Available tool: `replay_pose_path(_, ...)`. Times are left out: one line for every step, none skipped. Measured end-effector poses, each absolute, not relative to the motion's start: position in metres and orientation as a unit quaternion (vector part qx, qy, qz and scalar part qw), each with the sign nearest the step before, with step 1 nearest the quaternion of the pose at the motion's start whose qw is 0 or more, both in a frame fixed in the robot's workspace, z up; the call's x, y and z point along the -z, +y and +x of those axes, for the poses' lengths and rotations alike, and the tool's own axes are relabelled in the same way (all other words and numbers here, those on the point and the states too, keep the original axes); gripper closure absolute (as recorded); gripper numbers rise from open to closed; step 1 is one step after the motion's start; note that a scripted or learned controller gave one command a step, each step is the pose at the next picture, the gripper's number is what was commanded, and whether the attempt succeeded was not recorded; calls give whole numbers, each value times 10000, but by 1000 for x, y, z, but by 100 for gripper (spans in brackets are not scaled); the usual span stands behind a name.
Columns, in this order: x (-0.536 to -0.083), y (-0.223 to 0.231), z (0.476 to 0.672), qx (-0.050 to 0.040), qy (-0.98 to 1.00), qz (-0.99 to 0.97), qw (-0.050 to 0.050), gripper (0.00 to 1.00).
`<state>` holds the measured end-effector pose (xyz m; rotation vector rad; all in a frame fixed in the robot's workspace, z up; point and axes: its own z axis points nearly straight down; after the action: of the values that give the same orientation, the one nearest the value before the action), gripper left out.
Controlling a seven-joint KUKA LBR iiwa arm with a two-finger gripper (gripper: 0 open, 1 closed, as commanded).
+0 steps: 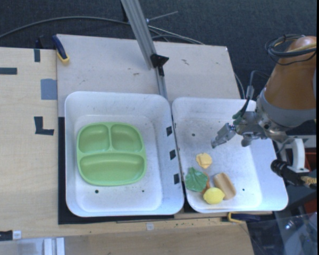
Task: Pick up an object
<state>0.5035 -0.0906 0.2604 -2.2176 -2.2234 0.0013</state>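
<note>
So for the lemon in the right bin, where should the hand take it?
Come straight down on the lemon and pinch across its short width. Its left side is free; the hot dog presses its upper right and the bin wall runs just below.

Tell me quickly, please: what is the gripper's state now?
Gripper: above the right bin, holding nothing visible; open or shut cannot be told.

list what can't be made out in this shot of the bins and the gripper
- Gripper in the camera view: too small and blurred to judge its state.
- Green item: too small to identify; its right edge sits against the hot dog toy.
- Arm: cut off by the right edge of the view.
- Right bin: far right rim hidden under the arm.
</note>
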Motion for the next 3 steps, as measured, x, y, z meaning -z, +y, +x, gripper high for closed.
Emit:
replay_pose_path(-260, -91, 503, -4, -7079, -7063, 6, 0)
replay_pose_path(-216, -87, 505, -23, -7078, -7064, 24, 0)
replay_pose_path(-162, -96, 501, -27, -7070, -7072, 30, 0)
